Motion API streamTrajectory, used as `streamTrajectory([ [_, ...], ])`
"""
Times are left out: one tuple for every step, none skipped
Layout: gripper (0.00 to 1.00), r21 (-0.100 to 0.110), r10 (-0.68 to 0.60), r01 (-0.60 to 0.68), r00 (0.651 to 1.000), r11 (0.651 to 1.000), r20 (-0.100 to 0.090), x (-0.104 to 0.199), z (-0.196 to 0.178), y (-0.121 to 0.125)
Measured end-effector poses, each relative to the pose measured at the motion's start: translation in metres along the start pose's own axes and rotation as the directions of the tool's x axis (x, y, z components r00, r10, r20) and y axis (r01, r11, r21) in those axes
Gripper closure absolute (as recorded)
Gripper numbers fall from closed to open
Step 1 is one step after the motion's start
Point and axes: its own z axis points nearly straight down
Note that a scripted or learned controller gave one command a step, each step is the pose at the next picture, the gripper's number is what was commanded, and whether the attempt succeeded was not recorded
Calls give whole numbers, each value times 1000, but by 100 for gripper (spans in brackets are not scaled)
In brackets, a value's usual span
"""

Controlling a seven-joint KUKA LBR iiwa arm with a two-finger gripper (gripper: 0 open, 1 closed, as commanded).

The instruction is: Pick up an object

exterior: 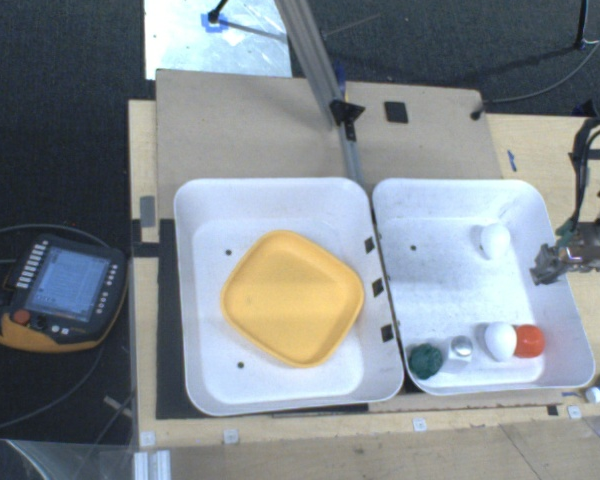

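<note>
The left bin (pixel 195 268) contains one item: a yellow square plate (pixel 293 296) with rounded corners, lying flat near the bin's centre.

The right bin (pixel 430 218) contains five small items. A white egg-shaped object (pixel 494 240) lies alone near the far right corner. Four items sit in a row along the near wall: a dark green ball (pixel 426 359), a small silver metallic object (pixel 461 348), a white ball (pixel 499 340) and an orange ball (pixel 529 341). The white and orange balls touch.

The gripper (pixel 552 265) is over the right rim of the right bin, near the egg-shaped object and apart from it. Its opening cannot be determined at this angle. Nothing is visible between it.

A handheld control pendant (pixel 58 293) lies on the floor, left of the bench.
</note>
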Motion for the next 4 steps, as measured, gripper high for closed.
streamTrajectory([
  [100, 5, -4, 4, 1000, 1000, -2, 54, 10, 16],
  [100, 4, -4, 4, 1000, 1000, -2, 100, 2, 34],
  [100, 5, -4, 4, 1000, 1000, -2, 139, 8, 58],
  [100, 4, -5, 5, 1000, 1000, -3, 198, 11, 80],
])
